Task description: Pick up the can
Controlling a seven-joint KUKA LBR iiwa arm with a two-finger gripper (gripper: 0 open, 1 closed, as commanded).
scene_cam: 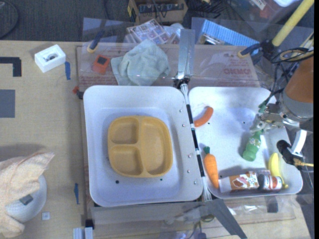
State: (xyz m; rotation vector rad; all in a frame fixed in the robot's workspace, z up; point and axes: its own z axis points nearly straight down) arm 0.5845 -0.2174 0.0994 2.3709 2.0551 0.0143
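We find the tray [140, 146] in the left bin [94, 133]. In the right bin [234, 101], the can [250, 181] lies along the front wall, right of the carrot [211, 169].

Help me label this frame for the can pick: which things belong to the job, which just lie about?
Job: can, lying on its side in the right bin; gripper.
Lying about: green bottle, banana, carrot, sausage, yellow plate.

arm [300, 91] at right edge of frame is showing an orange band over grey, w/ black cables looping above & metal gripper [266, 118] hardware.
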